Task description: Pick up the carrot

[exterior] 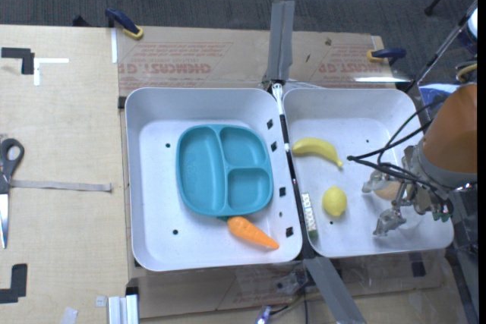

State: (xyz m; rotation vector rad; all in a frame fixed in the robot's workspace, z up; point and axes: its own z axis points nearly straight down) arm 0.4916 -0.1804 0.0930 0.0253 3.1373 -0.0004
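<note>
**Still loose in the left bin — carrot point(253, 233) untouched**

Down at the near edge of the left bin point(144, 186), lying flat and slanted, thick end up-left, thin tip pointing down-right toward the divider between the bins. Touching or all but touching the lower rim of the teal divided plate point(225, 168) — hard to say which from this angle. Nothing around it, nothing on it.

Across in the right bin point(357, 114): a banana point(316, 150) near the left wall, curved, ends pointing down; a lemon point(334, 201) just below it, apart from it. Further right, low over that bin's floor, the pincer point(389, 202), metal fingers point(387, 224) aimed leftward into the bin, with a pale rounded shape between them that cannot be identified. Cannot tell whether spread or closed — too small, too cluttered by black cables. Well apart from the carrot, with the bin divider and the lemon between. Orange band of the arm point(456, 129) at the right edge, above the wrist.

Out on the desk point(61, 125), left of the bins: scissors point(7, 178), strips of tape, black corner marks. Behind the bins, cardboard point(190, 57) held by two clamps point(125, 23).
</note>
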